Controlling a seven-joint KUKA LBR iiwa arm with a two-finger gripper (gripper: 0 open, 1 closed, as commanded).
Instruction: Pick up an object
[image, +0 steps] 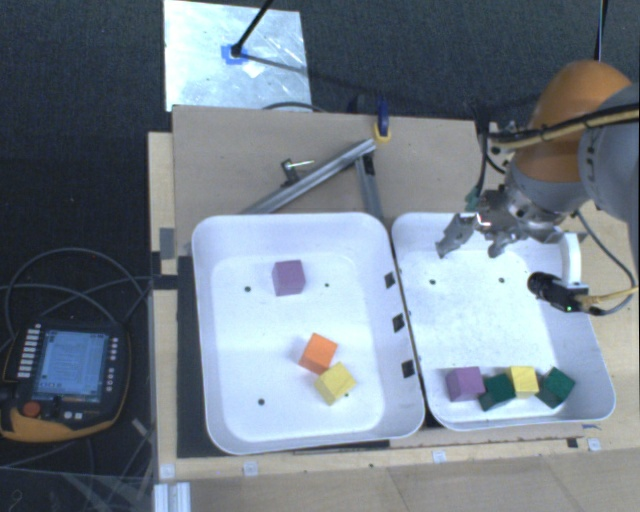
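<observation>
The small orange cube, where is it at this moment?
The small orange cube lies in the left white bin, near its middle, touching the small yellow cube just in front and well below the small purple cube.

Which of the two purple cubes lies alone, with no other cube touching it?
The purple cube in the left bin, near the far side of that bin, lies alone. The other purple cube sits in the right bin against a dark green cube.
</observation>
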